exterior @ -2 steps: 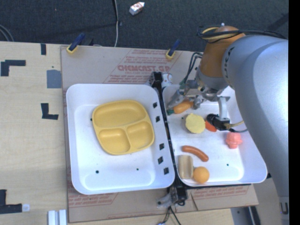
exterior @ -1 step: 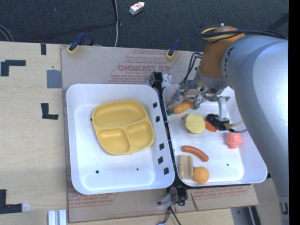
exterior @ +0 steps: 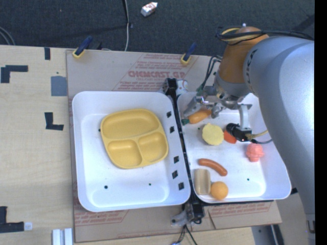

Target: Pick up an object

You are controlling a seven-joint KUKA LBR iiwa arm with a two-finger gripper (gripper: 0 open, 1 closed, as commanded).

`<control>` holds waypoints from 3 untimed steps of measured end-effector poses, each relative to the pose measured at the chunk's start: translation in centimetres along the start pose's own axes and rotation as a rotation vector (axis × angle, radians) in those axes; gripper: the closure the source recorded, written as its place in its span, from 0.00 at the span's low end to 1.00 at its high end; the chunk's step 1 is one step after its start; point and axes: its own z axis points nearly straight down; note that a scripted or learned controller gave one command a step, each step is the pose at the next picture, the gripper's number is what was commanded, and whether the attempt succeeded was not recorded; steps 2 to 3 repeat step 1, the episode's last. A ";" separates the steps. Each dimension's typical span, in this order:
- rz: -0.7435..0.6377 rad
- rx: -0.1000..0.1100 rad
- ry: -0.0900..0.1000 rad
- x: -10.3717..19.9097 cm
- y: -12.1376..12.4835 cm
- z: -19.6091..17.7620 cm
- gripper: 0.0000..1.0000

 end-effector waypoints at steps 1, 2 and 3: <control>0.002 0.017 0.003 0.0 -0.3 -0.7 1.00; 0.002 0.017 0.003 0.0 -0.3 -0.7 1.00; 0.002 0.017 0.003 0.0 -0.3 -0.7 1.00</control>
